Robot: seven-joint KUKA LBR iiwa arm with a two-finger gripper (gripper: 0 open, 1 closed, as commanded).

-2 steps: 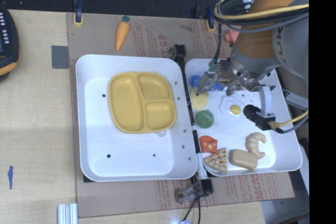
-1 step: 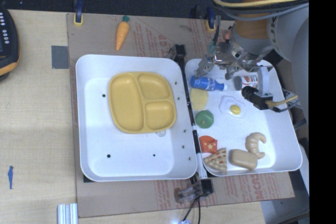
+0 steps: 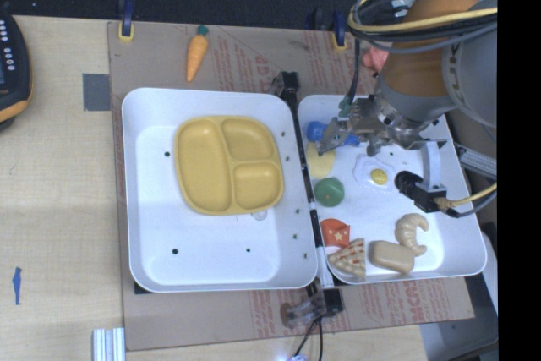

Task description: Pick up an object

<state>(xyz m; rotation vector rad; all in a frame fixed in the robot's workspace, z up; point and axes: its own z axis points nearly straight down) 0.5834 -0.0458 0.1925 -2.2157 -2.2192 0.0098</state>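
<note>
Two white bins on the table. Arm (image 3: 431, 46) covers the right bin's (image 3: 461, 254) upper part; end effector (image 3: 351, 135) sits low at the bin's upper left, can't tell if it's wide, narrow or gripping anything. Blue item (image 3: 315, 131) and pale yellow piece (image 3: 319, 165) just beside it, partly hidden. Below: green ball (image 3: 329, 191), fried egg (image 3: 378, 177), red piece (image 3: 335, 232), pizza slice (image 3: 350, 258), croissant (image 3: 412, 231), tan block (image 3: 390, 257). Left bin (image 3: 152, 249) holds yellow divided plate (image 3: 228, 164). Carrot (image 3: 196, 53) lies outside, above it.
</note>
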